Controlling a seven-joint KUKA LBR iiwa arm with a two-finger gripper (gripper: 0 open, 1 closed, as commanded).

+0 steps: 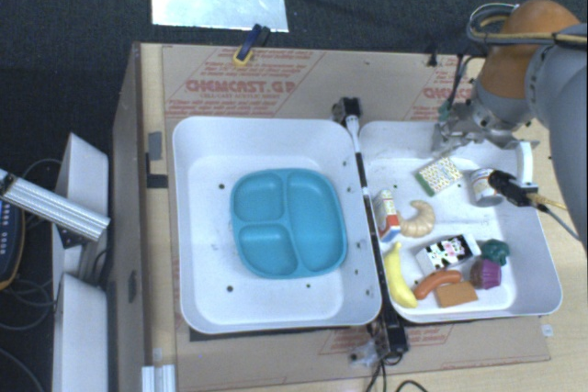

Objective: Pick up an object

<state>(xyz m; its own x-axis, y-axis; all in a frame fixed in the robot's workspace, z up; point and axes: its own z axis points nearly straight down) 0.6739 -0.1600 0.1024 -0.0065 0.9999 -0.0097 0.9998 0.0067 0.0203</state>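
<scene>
Two white bins side by side; left bin [197,197] holds a blue divided plate [288,222], right bin [542,275] holds all the small stuff. Gripper [455,131] sits at the far rim of the right bin, arm coming in from the right w/ the orange band above it. Can't tell its state at this res. and nothing visible in its grasp. Closest candidate looks like the green-patterned card [439,173], just below the gripper toward the cam, lying tilted, long axis roughly diagonal. Croissant [418,218] is further down; banana [396,274] lies along the divider wall, long axis running near-far, awkward vs. the wall. Judgement: short drop toward the cam gets the card; flat item, likely hard to pinch.
</scene>
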